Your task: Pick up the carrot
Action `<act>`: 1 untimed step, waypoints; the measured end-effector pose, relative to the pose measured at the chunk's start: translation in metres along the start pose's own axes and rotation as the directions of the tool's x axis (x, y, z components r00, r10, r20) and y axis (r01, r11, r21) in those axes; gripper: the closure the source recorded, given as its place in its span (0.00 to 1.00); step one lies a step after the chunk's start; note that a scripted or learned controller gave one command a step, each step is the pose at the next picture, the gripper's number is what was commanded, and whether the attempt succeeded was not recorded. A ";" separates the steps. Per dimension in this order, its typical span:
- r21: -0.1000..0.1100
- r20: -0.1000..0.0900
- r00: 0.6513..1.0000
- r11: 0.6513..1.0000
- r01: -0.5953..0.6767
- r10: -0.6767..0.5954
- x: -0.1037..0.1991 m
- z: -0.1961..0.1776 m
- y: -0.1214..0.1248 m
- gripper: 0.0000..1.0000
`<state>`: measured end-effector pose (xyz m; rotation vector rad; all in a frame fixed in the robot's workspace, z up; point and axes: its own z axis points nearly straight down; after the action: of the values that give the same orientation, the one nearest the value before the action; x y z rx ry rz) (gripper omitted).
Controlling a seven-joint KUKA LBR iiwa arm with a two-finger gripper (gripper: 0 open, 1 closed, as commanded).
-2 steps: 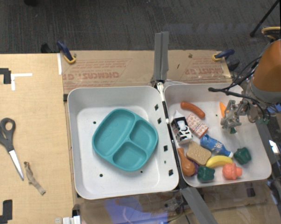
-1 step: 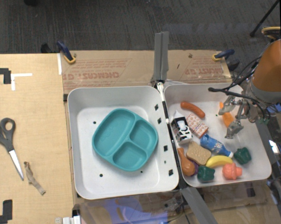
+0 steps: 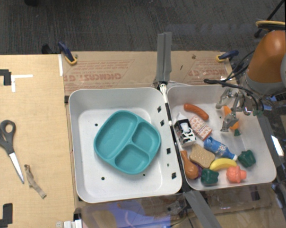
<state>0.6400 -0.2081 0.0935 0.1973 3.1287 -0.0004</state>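
Bench (image 3: 31,154): 2 white bins (image 3: 81,151) side by side, scissors (image 3: 7,140) at left, cardboard sheet (image 3: 112,70) behind.

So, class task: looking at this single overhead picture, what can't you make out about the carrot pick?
- Carrot: small orange piece with a green end, partly hidden behind the gripper.
- Whether the gripper is open, shut or touching the carrot: too small and blurred.
- Arm: cut off by the right edge.
- Label on the small black-and-white carton: too small to read.
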 end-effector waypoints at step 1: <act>0.001 0.007 1.000 1.000 0.002 -0.002 -0.002 -0.011 0.001 1.00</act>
<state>0.6420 -0.2077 0.1047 0.1930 3.1218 -0.0028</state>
